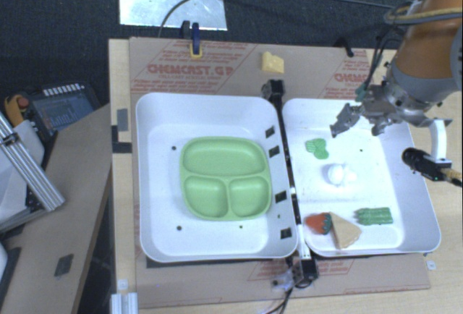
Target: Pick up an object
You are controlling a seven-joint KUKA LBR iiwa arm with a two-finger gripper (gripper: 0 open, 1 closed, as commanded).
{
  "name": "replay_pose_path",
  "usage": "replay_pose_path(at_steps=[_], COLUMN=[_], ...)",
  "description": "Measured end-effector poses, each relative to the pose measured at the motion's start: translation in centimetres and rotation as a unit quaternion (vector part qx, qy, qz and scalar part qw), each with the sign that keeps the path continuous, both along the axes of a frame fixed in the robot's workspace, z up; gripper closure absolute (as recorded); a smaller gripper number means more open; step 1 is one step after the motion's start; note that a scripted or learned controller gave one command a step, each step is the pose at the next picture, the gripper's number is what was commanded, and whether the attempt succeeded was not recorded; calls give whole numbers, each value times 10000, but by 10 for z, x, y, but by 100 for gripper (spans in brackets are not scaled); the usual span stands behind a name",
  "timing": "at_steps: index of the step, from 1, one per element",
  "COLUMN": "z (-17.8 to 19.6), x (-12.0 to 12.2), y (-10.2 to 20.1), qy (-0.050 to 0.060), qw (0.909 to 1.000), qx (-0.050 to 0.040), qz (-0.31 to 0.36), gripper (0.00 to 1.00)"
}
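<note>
A smooth, rigid pale-green plastic compartment tray (223, 179) is seen in the left bin. In the right bin (412, 197), small toy pieces are judged light and stiff; the ridged dark-green block (374, 216), near the front, could be pinched across its short sides. The gripper (359, 121) hangs spread wide, nothing held.

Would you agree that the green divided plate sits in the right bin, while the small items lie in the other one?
Not quite: the camera view shows the green divided plate in the left bin. The small items, such as the white object and the green toothed piece, lie in the right bin.
</note>
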State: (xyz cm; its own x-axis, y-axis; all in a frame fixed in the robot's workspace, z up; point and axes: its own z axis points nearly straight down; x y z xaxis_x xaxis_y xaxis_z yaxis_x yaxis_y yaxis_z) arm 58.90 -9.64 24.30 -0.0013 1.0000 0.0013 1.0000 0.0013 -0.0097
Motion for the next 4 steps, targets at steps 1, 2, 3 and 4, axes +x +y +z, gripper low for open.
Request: replay_pose_path(at_steps=[1, 2, 3, 4], z=[6, -56, -100, -153], x=[2, 2, 0, 0], y=[0, -4, 3, 4], qy=[-58, -30, -33, -29], qw=[10000, 10000, 10000, 10000], qx=[-6, -4, -2, -2], qz=[8, -3, -3, -5], gripper=[0, 0, 0, 0])
